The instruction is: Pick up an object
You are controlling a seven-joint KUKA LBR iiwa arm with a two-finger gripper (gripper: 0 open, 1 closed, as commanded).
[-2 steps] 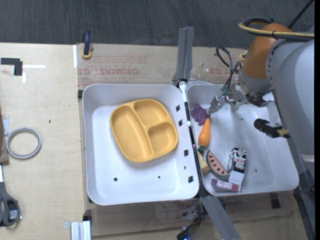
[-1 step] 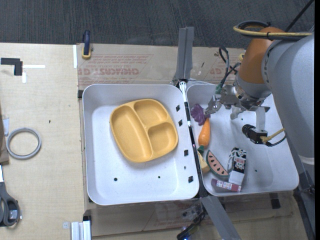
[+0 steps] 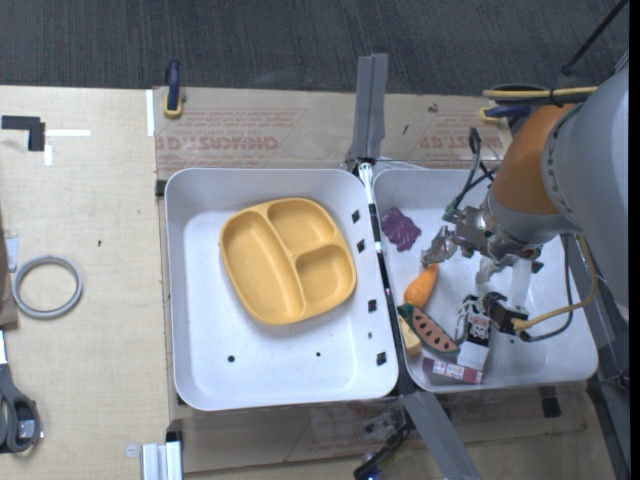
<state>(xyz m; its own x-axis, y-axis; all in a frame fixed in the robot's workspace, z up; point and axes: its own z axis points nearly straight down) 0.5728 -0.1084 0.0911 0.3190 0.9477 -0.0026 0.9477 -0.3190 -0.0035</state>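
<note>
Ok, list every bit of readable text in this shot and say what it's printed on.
Red print on the cardboard sheet behind the bins: upside down and too blurred to read for sure.
Label on the small packet in the right bin: too small to read.
Nothing else carries text.

In the right bin [image 3: 570,368], a purple bunch of grapes [image 3: 401,228] lies at the upper left. Below it an orange carrot [image 3: 422,286] lies tilted. A watermelon slice [image 3: 436,331] rests lower, near the left wall, just beside a small flat packet [image 3: 452,371] with a red label.
</note>
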